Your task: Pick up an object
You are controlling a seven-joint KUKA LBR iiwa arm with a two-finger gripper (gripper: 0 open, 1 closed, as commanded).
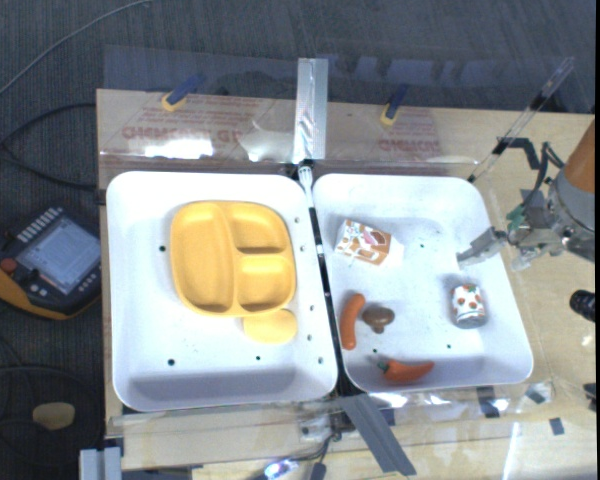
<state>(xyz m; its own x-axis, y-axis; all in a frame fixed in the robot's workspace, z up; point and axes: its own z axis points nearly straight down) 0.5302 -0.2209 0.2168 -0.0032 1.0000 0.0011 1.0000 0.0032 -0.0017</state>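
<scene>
Camera view puts your gripper [495, 243] above the right bin's [420, 203] right rim, nothing between its fingers; how wide they stand, I cannot tell. Just below it, inside the rim, lies a small can [468, 305]. You'd judge it light, stiff and slippery, so take it across its round sides.

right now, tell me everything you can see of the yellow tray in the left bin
The yellow tray looks like smooth plastic, with rounded corners and three compartments: one long at its left, two smaller at its right. It lies flat, open side up, on the floor of the left bin, slightly above centre. A yellow round piece touches or tucks under its lower right edge.
</scene>
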